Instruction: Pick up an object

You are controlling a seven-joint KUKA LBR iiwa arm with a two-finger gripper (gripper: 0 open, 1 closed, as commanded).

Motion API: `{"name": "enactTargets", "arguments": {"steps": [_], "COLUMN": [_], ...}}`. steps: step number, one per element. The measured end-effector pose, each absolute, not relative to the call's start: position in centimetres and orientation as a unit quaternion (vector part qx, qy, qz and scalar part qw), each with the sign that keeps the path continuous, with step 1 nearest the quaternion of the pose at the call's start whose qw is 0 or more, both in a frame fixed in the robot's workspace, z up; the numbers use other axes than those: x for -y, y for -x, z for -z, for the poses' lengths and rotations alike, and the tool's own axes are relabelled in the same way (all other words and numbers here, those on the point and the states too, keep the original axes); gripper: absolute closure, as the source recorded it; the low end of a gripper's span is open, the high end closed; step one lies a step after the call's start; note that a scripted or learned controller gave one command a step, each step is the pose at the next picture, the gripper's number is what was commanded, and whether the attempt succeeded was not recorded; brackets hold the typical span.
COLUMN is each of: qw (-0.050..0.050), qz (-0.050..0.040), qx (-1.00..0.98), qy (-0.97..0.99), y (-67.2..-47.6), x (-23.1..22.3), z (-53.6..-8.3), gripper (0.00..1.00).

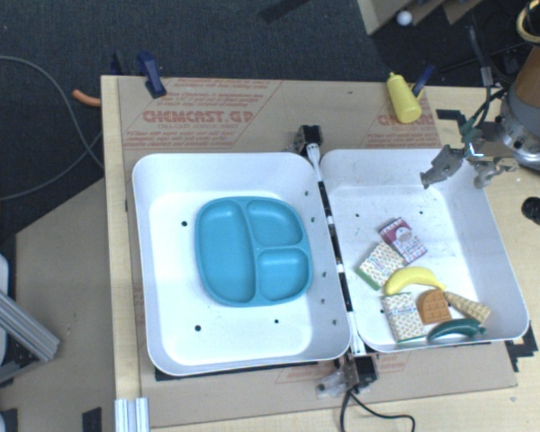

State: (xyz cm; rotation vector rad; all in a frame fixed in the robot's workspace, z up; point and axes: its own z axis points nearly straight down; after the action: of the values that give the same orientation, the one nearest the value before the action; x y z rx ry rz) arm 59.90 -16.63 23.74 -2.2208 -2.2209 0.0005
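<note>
Two white bins side by side: left bin (162, 331) holds a blue divided plate (252, 248); right bin (499, 241) holds a clutter at its near end. Gripper (457, 164) hovers over the right bin's far edge, fingers spread wide, holding nothing. Candidates, well apart from it: banana (412, 279), small packets (381, 261), red-and-white packet (401, 237), cookie (433, 307). Judgement: banana lies on top, easiest. Descend straight, fingers straddling its short width, clear of the neighbours.
</note>
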Motion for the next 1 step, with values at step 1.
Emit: {"name": "enactTargets", "arguments": {"steps": [1], "qw": [-0.003], "qz": [0.0012], "qx": [0.707], "qy": [0.708], "y": [-56.13], "x": [12.64], "z": [-8.65], "gripper": [0.00]}}
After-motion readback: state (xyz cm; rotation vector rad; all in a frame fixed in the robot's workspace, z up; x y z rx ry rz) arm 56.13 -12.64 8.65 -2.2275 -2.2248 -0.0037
